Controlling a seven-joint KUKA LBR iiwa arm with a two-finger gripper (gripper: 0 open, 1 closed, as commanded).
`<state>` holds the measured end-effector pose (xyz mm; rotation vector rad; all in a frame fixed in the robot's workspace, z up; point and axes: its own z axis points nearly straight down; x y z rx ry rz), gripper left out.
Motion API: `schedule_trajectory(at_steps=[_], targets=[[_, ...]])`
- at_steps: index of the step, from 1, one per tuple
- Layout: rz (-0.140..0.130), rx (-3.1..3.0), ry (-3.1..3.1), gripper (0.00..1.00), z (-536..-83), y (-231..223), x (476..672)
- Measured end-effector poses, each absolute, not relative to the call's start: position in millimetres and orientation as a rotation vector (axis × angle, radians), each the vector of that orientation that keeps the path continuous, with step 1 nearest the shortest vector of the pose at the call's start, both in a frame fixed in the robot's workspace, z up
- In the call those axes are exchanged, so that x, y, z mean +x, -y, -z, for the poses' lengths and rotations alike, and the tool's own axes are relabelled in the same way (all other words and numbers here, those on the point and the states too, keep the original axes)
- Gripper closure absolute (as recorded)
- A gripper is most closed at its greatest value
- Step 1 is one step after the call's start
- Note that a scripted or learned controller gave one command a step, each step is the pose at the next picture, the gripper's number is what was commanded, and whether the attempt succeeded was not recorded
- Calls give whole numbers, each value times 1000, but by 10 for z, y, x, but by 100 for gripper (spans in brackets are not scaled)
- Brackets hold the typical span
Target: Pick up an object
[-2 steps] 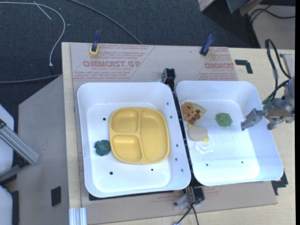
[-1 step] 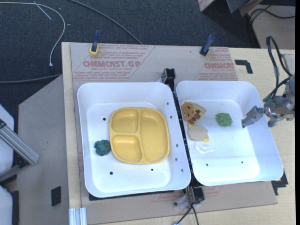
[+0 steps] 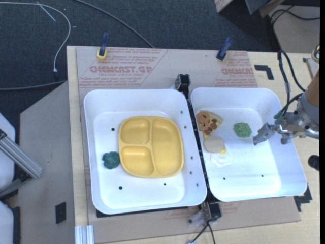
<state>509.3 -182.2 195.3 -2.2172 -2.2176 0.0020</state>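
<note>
Hovering over the right bin (image 3: 284, 151) with the gripper (image 3: 273, 134) spread wide on nothing, fingers (image 3: 261, 135) pointing left toward the green broccoli piece (image 3: 242, 130) lying just left of them, pizza slice (image 3: 208, 122) farther left.

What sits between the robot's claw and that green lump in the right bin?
Nothing visible. The gripper hangs over the right bin, just right of the green lump, with bare white floor between them. The pizza slice lies beyond it.
</note>
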Motion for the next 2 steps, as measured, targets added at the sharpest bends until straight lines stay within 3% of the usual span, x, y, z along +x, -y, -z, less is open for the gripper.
schedule_trajectory(at_steps=[2], targets=[[-2, -2218, 2217, 0, -821, 1837, 5058]])
